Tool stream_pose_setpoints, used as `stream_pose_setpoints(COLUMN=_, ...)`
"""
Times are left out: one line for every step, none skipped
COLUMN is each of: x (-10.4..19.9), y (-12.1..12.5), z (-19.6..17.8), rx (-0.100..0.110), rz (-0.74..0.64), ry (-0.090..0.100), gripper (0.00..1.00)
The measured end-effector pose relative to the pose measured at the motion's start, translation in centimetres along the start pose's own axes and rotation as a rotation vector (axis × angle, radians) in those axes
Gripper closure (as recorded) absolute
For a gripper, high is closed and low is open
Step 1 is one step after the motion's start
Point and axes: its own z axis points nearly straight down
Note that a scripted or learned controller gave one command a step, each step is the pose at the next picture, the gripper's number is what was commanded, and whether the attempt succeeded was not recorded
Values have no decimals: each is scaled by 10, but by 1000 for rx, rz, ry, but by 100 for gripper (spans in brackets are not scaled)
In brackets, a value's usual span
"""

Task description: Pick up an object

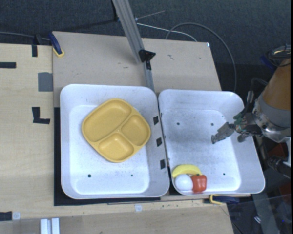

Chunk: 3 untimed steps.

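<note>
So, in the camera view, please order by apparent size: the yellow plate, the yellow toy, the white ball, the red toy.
1. yellow plate
2. yellow toy
3. white ball and red toy: these look alike, so no ranking.

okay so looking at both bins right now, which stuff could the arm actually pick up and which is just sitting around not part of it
Could be picked up:
- yellow curved banana-like toy, right bin's near corner
- white round ball, touching it
- small red pepper-shaped piece, beside the ball
- yellow three-compartment plastic plate, left bin
- the tool above the right bin, nothing seen between its fingers

Just lying about:
- grey metal pole
- blue-and-yellow clamp
- black cable
</note>
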Motion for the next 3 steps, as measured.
stream_pose_setpoints(x=0, y=0, z=0, rx=0, rz=0, ry=0, gripper=0)
stream_pose_setpoints(x=-1, y=9, z=53, rx=5, rz=1, ry=0, gripper=0)
stream_pose_setpoints(x=6, y=2, z=100, rx=6, rz=1, ry=1, gripper=0)
